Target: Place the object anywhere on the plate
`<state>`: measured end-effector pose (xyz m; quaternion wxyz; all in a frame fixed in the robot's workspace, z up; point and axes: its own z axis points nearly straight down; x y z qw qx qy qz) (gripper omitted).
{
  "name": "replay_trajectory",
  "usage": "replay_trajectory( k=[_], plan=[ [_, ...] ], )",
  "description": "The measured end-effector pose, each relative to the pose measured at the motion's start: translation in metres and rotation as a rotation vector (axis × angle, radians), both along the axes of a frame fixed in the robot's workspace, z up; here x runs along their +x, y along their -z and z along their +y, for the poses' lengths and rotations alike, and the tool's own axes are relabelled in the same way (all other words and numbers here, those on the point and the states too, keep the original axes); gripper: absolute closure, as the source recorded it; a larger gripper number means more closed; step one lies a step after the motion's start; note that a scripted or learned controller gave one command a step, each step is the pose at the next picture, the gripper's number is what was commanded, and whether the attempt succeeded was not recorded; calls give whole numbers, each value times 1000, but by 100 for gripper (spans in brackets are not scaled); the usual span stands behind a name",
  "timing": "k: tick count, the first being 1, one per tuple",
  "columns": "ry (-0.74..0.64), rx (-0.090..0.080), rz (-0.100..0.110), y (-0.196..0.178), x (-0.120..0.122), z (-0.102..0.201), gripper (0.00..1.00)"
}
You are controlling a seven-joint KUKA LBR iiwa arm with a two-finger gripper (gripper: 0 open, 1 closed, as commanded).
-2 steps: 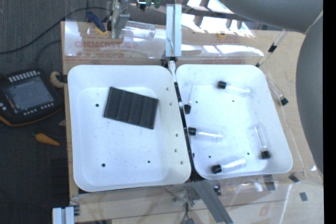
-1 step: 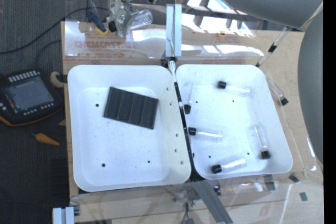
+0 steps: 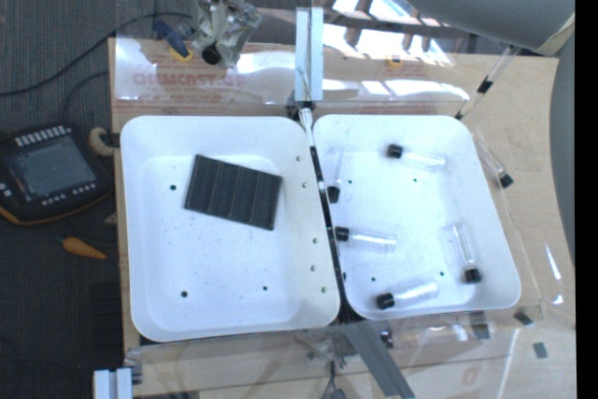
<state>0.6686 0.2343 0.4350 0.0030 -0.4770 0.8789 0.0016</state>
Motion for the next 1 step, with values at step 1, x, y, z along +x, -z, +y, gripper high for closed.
replay_trajectory(
  k=[1],
  plan=[
    [-360, -2, 1, 0, -20, -7, 100]
  ],
)
